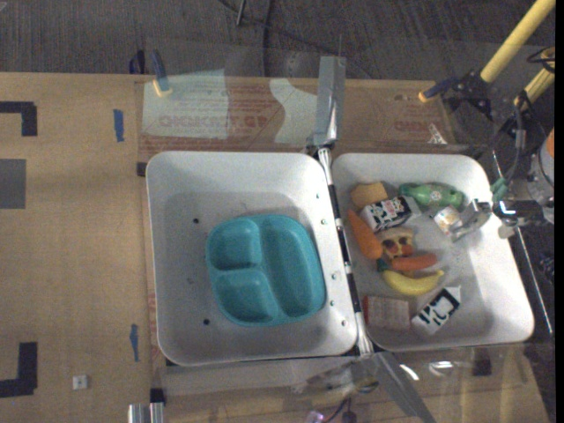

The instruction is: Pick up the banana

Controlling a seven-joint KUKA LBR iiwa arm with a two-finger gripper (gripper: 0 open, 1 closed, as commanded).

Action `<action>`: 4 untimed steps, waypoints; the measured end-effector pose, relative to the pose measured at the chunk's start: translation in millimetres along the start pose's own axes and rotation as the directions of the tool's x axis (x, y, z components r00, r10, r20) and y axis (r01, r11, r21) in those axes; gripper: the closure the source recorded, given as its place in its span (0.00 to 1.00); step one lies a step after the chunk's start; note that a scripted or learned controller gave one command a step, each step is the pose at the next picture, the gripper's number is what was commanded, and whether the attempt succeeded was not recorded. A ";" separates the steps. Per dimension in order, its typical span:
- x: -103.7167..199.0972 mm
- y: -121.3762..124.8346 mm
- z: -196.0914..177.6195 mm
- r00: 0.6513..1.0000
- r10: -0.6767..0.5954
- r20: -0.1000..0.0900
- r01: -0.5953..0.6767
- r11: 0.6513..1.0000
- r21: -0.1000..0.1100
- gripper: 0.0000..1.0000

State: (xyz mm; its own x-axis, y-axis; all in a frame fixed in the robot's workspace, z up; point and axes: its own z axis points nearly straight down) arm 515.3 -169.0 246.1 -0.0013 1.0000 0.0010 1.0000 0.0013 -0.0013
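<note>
The yellow banana (412, 281) lies on its side in the lower middle of the right bin (507, 311), curving upward. A red pepper (411, 261) lies just above it and touches it. A black-and-white carton (437, 309) sits right below its right tip. My gripper (499, 208) hangs at the right bin's right rim, up and to the right of the banana and well apart from it. The dark arm parts around the gripper blur its shape.
The right bin also holds an orange carrot (363, 234), a small cow-print carton (389, 211), a bread piece (369, 192), a green toy (432, 195), a shiny packet (449, 221) and a reddish box (386, 311). A teal divided plate (263, 269) lies in the left bin (176, 201).
</note>
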 end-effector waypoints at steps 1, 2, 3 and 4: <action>32.3 -7.0 150.6 0.999 -0.033 0.002 0.033 0.999 -0.004 0.00; 60.3 -30.9 155.8 0.966 0.258 0.002 -0.258 0.966 -0.020 0.00; -6.8 6.8 75.1 0.977 0.215 0.002 -0.215 0.977 -0.003 0.00; 52.7 -32.9 156.5 0.975 0.221 0.001 -0.221 0.975 -0.012 0.00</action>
State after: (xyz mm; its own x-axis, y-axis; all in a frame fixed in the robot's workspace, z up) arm 482.2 -116.1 89.7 0.2195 0.9756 0.0000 0.9756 -0.2195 0.0106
